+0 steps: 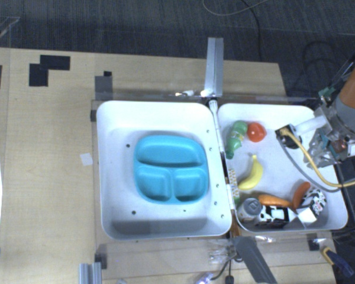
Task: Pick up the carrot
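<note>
1. Orange and tapered, the carrot [272, 200] lies flat just below the banana [252, 174] as I see it, near the front wall of the right bin [272, 112].
2. A grey can [248, 207] stands just below the banana's lower tip and touches the carrot's left end. Any print on it is too small for me to read.
3. A black-and-white cow toy [275, 216] lies below the banana, pressed along the carrot's lower side.
4. Right of the banana and beyond the carrot's far end, an orange-brown piece [300, 191] leans at a slant. A black-and-white spotted thing [315, 201] and a white block [306, 216] sit beside it.
5. Above the banana are a green vegetable [235, 136] and a red tomato [256, 131], close together.
6. The gripper [326, 147] hangs well to the right of the banana, over the bin's right side and apart from the carrot. I cannot tell whether it is open or closed.
7. Left of the banana, across the divider, the left bin [115, 158] holds a blue divided tray [169, 168].
</note>
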{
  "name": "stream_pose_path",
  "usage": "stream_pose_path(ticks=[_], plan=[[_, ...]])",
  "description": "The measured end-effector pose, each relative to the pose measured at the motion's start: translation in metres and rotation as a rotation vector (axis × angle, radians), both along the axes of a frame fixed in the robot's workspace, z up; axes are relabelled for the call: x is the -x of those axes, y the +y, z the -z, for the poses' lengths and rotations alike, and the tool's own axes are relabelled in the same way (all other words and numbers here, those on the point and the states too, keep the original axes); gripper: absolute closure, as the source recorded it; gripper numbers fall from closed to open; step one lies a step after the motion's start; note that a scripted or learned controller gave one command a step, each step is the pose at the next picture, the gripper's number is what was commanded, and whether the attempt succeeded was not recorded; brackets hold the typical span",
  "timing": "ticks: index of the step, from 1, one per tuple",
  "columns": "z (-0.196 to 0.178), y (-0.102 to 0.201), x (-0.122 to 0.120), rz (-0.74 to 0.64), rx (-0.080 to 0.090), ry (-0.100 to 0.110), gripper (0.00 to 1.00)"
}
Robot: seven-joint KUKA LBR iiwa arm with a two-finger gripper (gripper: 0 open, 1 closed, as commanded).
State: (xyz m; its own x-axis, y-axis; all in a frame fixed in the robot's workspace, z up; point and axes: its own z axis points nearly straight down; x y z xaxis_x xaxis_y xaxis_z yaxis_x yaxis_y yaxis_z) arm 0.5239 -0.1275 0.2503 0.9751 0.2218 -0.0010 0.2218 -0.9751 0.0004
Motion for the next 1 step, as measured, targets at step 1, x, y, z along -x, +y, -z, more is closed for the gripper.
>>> stream_pose_path(ticks=[1], plan=[[0.0129, -0.0088, 0.0359, 0.017, 0.0, 0.001, 1.0]])
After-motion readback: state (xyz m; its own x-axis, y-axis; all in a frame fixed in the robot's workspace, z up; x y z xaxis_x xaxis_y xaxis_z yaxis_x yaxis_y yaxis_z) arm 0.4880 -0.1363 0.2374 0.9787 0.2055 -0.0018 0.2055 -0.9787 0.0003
